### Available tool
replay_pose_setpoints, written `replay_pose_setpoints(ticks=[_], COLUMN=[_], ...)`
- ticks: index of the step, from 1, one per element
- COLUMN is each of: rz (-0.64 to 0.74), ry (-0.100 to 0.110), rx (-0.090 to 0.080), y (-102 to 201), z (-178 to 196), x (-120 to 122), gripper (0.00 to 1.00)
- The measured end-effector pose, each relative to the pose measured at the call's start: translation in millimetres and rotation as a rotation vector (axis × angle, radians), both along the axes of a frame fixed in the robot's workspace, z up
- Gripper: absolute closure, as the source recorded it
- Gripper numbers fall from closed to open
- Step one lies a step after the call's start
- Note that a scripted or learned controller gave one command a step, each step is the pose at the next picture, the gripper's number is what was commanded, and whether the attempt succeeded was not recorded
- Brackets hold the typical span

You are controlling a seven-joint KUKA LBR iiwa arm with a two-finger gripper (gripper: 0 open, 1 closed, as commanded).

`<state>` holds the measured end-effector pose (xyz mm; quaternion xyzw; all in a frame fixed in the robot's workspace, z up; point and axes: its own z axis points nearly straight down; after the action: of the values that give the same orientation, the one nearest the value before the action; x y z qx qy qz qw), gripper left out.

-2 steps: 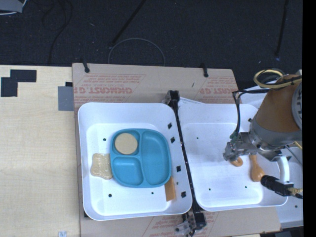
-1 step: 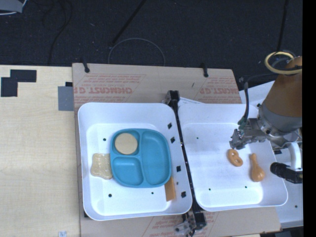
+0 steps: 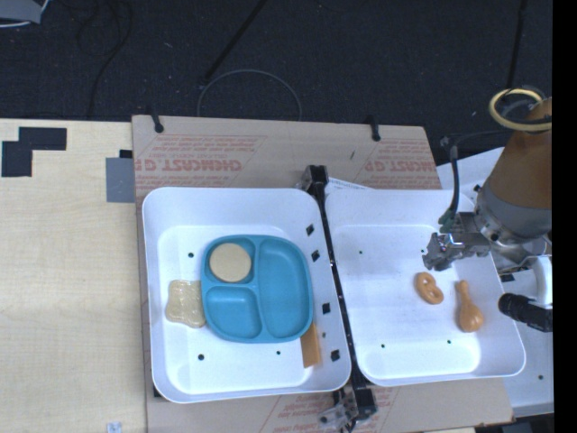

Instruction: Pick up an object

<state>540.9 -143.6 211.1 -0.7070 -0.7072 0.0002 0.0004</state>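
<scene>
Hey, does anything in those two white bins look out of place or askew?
One thing: a thin tan stick-shaped piece in the left white bin lies wedged against the blue divided plate, partly under its rim. Nothing looks spilled or damaged.

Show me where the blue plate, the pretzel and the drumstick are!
blue plate (image 3: 270, 318): camera view, left bin, on its bare lower right compartment.
pretzel (image 3: 429, 289): camera view, right bin, on its middle.
drumstick (image 3: 468, 315): camera view, right bin, on its thick lower end.

Shallow white plastic bin (image 3: 397, 336) right beneath the claw (image 3: 440, 251), its twin bin (image 3: 176, 219) farther left, brown printed cardboard sheet (image 3: 270, 152) under both, pale wooden bench (image 3: 63, 287) leftmost.
</scene>
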Motion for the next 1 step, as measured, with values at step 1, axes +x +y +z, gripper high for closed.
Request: replay_pose_setpoints(ticks=[1], rz=[0.003], ry=[0.003], rx=[0.002], y=[45.5], z=[9.8], x=[-15.0], gripper=[1.00])
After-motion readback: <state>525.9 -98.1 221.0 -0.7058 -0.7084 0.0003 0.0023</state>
